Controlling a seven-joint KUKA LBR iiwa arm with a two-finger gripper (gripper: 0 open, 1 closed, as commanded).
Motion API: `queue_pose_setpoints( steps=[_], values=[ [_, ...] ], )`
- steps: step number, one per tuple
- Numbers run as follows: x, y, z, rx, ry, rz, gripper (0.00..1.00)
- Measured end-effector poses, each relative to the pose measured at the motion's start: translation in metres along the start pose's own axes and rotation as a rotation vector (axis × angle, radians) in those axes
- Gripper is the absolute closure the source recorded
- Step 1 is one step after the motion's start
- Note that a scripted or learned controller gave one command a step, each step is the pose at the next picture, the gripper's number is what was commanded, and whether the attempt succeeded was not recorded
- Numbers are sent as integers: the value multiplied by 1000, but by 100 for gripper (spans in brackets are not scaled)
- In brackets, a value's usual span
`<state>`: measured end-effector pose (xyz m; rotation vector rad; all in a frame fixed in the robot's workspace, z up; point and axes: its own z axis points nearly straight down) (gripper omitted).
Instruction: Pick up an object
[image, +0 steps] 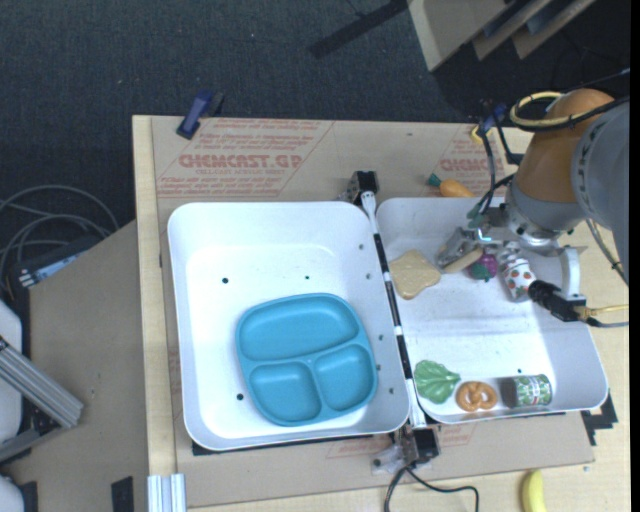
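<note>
While the blue divided tray (303, 356) sat alone in the left bin (200, 240), the bread slice (413, 274) lay just inside the right bin (570, 350), with the gripper (468, 246) low beside it. Whether its jaws were apart or together could not be told. Small toys crowded close under the wrist, so a grab there might well have nudged them or caught nothing.

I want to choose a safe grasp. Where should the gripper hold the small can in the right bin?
Judging by its pose, grip the can across its round body, coming straight from above. It lies on its side, pretzel at one end, bin wall near, so close across the free long sides.
</note>
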<state>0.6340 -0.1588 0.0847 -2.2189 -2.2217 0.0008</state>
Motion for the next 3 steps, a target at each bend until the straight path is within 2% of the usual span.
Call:
queue_pose_setpoints(
  steps=[1, 2, 3],
  values=[
    [0, 2, -13, -7, -1, 0, 100],
    [74, -17, -101, -5, 0, -1, 100],
    [122, -61, -138, 0, 1, 0, 100]
  ],
)
